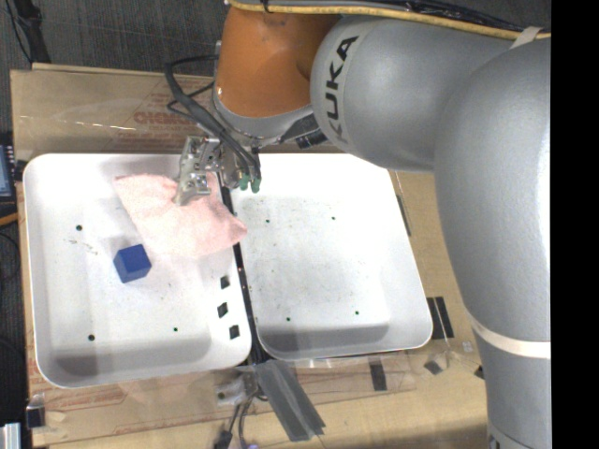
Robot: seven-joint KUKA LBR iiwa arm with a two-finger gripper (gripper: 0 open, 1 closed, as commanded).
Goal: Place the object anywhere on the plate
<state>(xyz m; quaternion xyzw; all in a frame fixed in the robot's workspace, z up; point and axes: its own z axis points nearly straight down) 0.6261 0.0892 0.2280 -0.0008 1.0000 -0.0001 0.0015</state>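
Bench stock, for your check:

- Left bin: one blue cube, sitting left of centre, apart from the cloth.
- Pink cloth: spread in the left bin's upper right part, one corner lapping over the right rim toward the right bin.
- Gripper: down over the cloth's top edge near the left bin's far rim. You cannot tell its grip from here.
- Arm: reaches in from the right.

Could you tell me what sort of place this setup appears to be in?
Most likely a robotics lab bench: a KUKA arm reaches over two shallow white bins, a pink cloth and blue cube lie in the left one, and cables trail nearby.
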